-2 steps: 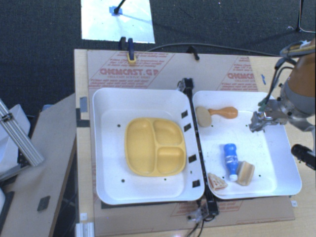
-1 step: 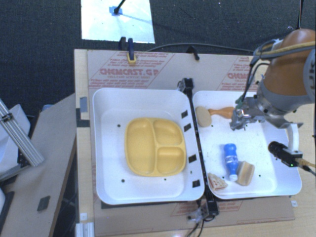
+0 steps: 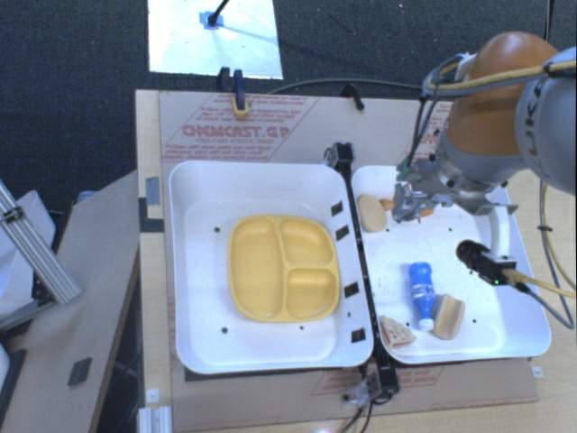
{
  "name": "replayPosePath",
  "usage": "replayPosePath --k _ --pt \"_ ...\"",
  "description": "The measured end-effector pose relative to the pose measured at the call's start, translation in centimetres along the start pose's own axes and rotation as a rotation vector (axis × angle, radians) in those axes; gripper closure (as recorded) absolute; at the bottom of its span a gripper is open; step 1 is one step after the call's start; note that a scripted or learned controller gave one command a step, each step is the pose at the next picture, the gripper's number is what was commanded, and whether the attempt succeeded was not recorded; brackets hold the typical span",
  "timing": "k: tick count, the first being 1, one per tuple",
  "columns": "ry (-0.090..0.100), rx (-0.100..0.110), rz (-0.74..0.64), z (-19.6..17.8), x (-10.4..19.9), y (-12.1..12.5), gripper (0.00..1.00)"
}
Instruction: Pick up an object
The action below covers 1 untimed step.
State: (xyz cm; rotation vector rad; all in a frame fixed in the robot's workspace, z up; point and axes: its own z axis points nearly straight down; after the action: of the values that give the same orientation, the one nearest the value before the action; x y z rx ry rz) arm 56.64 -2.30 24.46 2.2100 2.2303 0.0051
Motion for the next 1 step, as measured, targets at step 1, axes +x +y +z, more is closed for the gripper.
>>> replayPosePath --k 1 --pt "0.000 0.000 0.000 0.77 4.67 2.54 1.00"
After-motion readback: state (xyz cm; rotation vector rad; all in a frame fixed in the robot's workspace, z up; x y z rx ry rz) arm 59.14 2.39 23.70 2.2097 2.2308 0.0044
